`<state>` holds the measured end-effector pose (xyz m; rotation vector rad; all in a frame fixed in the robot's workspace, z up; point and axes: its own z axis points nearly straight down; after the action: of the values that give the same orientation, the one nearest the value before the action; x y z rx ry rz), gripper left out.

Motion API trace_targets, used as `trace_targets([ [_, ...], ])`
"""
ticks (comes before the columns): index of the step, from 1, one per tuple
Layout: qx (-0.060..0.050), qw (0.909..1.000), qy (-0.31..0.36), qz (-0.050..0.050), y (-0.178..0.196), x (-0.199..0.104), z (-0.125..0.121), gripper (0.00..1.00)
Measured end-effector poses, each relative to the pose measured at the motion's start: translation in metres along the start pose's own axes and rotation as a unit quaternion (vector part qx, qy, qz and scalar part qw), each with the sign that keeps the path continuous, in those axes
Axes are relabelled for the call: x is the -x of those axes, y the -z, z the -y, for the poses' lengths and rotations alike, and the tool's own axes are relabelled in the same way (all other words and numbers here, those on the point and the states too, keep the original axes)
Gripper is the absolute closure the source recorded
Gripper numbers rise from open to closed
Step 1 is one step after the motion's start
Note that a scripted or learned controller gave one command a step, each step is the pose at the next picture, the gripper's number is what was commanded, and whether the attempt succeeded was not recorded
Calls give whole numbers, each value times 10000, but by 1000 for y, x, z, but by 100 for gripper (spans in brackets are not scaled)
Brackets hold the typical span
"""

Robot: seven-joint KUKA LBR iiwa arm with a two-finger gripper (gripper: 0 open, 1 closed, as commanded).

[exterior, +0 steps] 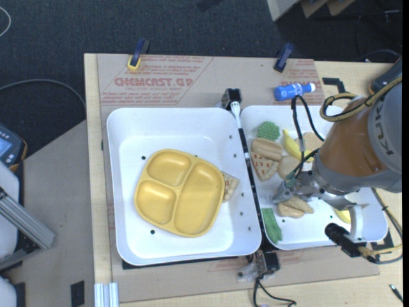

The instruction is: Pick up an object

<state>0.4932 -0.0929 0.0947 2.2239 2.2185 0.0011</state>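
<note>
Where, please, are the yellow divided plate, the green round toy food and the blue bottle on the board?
yellow divided plate (180, 192), camera view, middle ridge between its compartments.
green round toy food (269, 130), camera view, centre of its bumpy top.
blue bottle (291, 91), camera view, mid-body.

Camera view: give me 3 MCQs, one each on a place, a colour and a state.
1. Which bin holds the yellow tray?
A. Left bin
B. Right bin
C. Neither, it lies on the bench

2. What colour is the bottle on the bench behind the right bin?
A. Red
B. Blue
C. Black

3. How does the tray lie?
A. Upside down
B. On edge against the bin wall
C. Flat, compartments facing up

Key:
1. A, the tray lies in the left bin, with the food items in the right one.
2. B, the bottle is blue with a white cap.
3. C, its three compartments show from above.
</note>
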Motion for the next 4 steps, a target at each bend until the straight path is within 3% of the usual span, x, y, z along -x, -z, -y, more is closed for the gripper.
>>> trace_targets([
  [2, 21, 10000, 12, 10, 104, 12, -4, 100],
  [3, 19, 10000, 17, 10, 131, 12, -5, 100],
  [4, 21, 10000, 37, 5, 140, -16, -44, 100],
])
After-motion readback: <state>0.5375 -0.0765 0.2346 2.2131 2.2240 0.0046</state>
